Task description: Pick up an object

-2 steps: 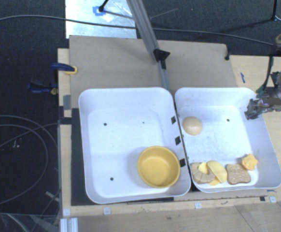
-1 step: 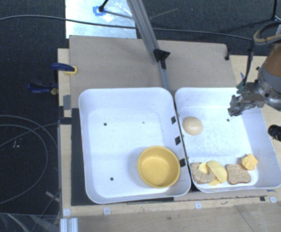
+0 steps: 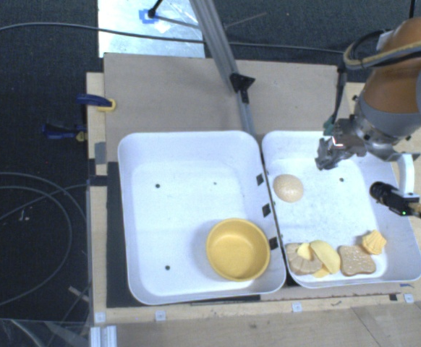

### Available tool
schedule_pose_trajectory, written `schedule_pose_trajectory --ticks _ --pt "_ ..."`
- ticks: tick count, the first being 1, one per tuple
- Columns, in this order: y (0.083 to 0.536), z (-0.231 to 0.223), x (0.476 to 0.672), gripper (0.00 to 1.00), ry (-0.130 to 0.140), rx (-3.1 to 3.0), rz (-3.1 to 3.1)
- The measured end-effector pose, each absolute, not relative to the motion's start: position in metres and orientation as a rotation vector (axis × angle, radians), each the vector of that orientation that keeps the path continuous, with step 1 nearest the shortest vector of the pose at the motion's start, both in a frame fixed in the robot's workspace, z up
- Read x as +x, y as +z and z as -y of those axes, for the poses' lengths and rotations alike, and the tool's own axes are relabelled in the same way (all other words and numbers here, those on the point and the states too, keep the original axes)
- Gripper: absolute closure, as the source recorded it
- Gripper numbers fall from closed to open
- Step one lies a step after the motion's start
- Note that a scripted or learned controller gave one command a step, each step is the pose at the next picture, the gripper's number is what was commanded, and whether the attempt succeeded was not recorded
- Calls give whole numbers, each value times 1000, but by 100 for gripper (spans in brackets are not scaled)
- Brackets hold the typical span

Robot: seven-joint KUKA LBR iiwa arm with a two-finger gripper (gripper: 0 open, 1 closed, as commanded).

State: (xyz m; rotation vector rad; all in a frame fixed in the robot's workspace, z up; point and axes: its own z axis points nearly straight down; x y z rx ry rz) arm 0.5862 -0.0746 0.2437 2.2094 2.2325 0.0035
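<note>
The arm enters from the right and carries the hand above the upper part of the right bin. Whether the hand is spread or pressed together cannot be told at this angle; nothing is seen between its tips.

Contents of the right bin: a pale round egg-like object near the left wall, apart from the hand, lower and to its left. Along the near wall lie a round bread slice, a yellow banana-like piece overlapping it, a brown toast slice just beside, and an orange-yellow chunk near the right corner.

Contents of the left bin: a yellow bowl, upright, at the near right corner.

Both bins sit side by side on the tan surface.
</note>
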Motion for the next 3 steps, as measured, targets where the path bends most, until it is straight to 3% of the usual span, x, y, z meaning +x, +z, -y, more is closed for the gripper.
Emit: schedule_pose_trajectory --ticks 3 --pt "219 -72 625 100 5 2210 -2233"
